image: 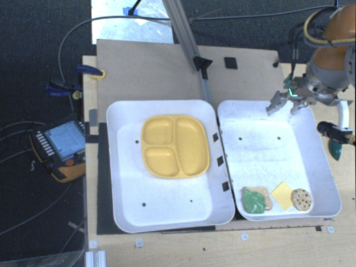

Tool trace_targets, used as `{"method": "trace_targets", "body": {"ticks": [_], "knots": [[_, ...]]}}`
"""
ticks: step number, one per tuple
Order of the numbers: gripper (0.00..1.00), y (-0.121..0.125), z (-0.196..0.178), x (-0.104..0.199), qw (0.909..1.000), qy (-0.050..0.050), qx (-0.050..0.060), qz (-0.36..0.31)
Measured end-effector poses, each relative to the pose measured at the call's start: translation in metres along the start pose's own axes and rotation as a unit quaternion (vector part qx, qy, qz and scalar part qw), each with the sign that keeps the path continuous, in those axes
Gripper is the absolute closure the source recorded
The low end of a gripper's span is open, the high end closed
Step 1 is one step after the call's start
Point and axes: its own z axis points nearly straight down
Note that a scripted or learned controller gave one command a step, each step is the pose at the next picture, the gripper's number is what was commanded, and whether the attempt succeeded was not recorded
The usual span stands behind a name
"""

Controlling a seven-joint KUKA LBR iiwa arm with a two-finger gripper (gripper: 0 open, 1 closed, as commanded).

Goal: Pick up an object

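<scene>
No readable text, labels, brands or numbers anywhere. The handheld unit (60,145) left of the table has a lit blue screen and a row of keys, but nothing on either is legible at this size. The two small black squares, one on the far cardboard backing (231,63) and others along the seam between the bins (220,161), carry no visible marks.
</scene>
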Motion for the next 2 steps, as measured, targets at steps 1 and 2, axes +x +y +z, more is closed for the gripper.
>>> {"method": "trace_targets", "body": {"ticks": [1, 2], "knots": [[0.0, 0.001, -0.002, 0.0, 1.0, 0.0, -0.002, 0.0], [0.0, 0.011, 0.054, -0.002, 1.0, 0.0, -0.001, -0.002]]}}
